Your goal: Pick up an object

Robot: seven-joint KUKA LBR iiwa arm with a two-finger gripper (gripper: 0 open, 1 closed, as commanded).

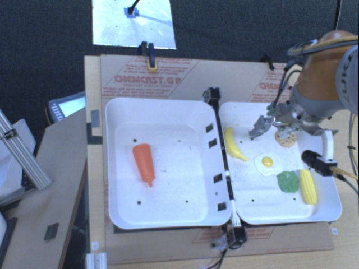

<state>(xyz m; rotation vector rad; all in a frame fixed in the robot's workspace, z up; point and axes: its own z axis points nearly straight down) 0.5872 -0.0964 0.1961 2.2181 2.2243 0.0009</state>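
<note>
The grey two-finger gripper (261, 129) hangs just beyond the yellow plastic banana (234, 144), likely lining up a pick; whether it is parted or closed cannot be told.

Arm (328, 66) cut off at right edge; cookie (286, 138) partly under pincer (263, 129).

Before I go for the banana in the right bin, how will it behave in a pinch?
The banana looks like a smooth, glossy plastic toy, so it is probably stiff and light, and may slip. Its curved, tapered shape lying flat suggests it could spin or skid if nudged off-centre. It lies close to the right bin's left wall, which may crowd that side.
</note>
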